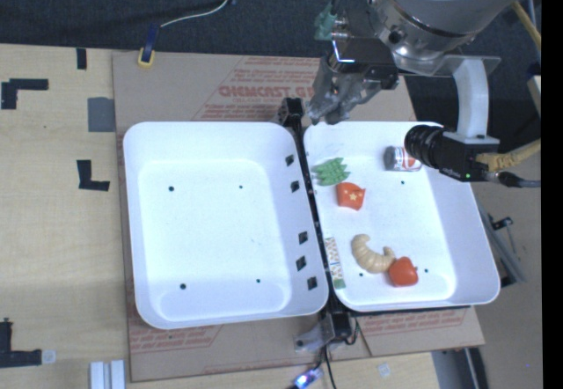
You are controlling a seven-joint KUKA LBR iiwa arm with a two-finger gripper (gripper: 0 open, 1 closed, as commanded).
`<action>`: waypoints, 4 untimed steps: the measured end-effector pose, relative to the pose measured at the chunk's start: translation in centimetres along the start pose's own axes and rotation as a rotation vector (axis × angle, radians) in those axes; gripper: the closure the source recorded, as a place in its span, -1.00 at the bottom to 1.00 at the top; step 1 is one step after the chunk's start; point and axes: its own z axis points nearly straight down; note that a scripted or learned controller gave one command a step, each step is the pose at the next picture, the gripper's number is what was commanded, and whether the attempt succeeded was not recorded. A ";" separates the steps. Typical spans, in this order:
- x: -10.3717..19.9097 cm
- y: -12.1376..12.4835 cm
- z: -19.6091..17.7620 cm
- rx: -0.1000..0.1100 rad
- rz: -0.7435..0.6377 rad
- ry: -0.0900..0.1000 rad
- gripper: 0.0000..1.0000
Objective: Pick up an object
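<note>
Dark carpet lies behind a pale wooden bench [53, 202], where a cardboard sheet carries two shallow white bins. Above the far rim of the right bin [457, 229] hangs the end effector [332, 107], close to the divider; whether it is open I cannot tell, and nothing visible sits in it. Descending from there, it could strike the rim or the divider clips rather than reach any object. Inside the right bin lie a green leafy toy [332, 172], a red block [350, 196], a small can [401, 159], a tan curved piece [371, 255] touching a red tomato-like toy [403, 272]. Bare white floor shows in the left bin [211, 220].
</note>
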 end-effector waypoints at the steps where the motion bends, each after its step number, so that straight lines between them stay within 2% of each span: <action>1: 2.3 0.1 -0.2 0.007 0.002 -0.003 1.00; 2: 6.4 0.1 -0.1 0.009 0.001 -0.003 1.00; 3: 6.9 0.1 -0.1 0.008 0.004 -0.003 1.00; 4: 9.2 0.1 -0.1 0.008 0.003 -0.003 1.00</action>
